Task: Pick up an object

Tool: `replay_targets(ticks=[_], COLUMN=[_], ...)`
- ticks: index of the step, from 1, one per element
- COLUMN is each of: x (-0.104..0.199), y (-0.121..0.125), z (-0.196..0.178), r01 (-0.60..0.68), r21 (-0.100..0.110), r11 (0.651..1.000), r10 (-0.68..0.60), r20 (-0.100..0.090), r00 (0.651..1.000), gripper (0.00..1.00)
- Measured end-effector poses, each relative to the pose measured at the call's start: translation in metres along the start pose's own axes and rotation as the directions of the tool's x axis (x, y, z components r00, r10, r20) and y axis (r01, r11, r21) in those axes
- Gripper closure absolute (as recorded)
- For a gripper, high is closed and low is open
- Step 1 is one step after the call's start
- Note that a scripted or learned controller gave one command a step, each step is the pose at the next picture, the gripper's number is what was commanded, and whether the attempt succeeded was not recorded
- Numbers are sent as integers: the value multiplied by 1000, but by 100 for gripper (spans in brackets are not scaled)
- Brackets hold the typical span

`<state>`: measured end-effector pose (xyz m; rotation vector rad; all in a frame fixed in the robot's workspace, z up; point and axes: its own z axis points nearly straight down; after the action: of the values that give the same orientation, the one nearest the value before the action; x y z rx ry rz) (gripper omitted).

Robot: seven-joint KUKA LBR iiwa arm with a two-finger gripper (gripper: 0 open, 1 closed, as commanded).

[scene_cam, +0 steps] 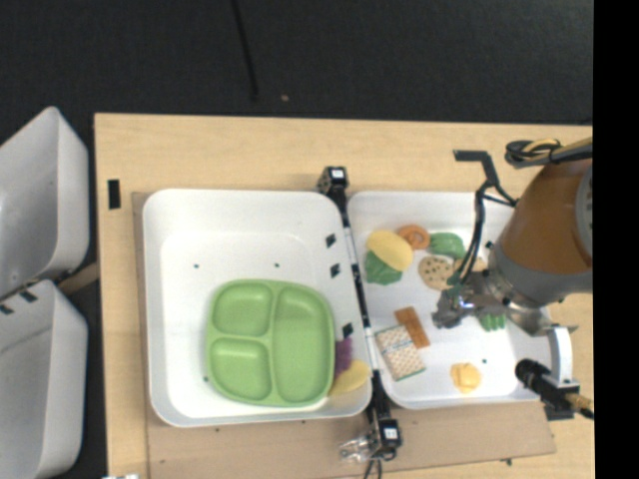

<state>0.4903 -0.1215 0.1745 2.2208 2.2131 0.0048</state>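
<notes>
Single fixed cam above the bench (120, 297), looking down at a slant. Far enough back to frame both white bins (165, 267) side by side plus dark floor beyond the bench's far edge. Arm (544, 238) enters from frame right.

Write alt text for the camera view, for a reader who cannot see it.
A grey and orange robot arm reaches from the right over the right white bin, its gripper low among small toy foods. The left white bin holds a green divided plate.
</notes>
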Motion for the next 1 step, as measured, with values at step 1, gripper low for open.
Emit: replay_targets(ticks=[1], x=[-53], y=[44], z=[77], r01=[1], r21=[5], r11=[1000], r10=[-1], r20=[2], r00=[1000], gripper=[100])
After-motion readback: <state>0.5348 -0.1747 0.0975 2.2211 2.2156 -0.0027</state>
